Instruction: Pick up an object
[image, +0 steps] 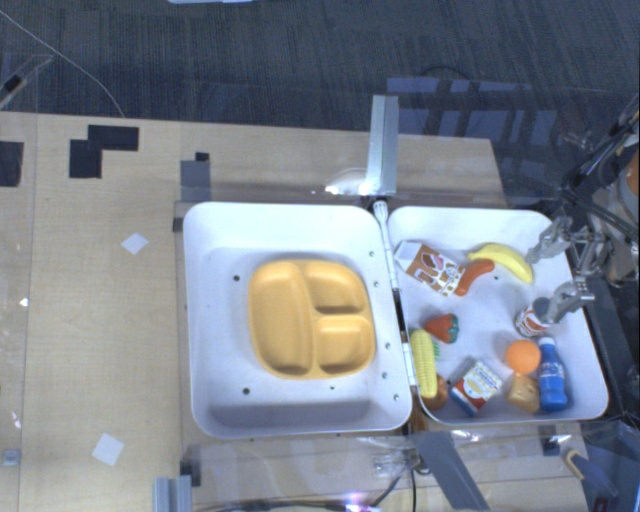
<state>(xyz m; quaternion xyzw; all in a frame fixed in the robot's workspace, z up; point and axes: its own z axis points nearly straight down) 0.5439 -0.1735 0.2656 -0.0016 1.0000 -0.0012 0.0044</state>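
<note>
The jaws (561, 268) are seen spread apart over the right bin's (500, 222) far right side, nothing between them. A small can (530, 321) lies just beside the lower finger; a banana (505, 261) and red sausage (476, 275) are found to their left. A yellow divided tray (309, 318) is set in the left bin (215, 300) on the desk (90, 330).

Silvery metal gripper (557, 268), black cables
</note>
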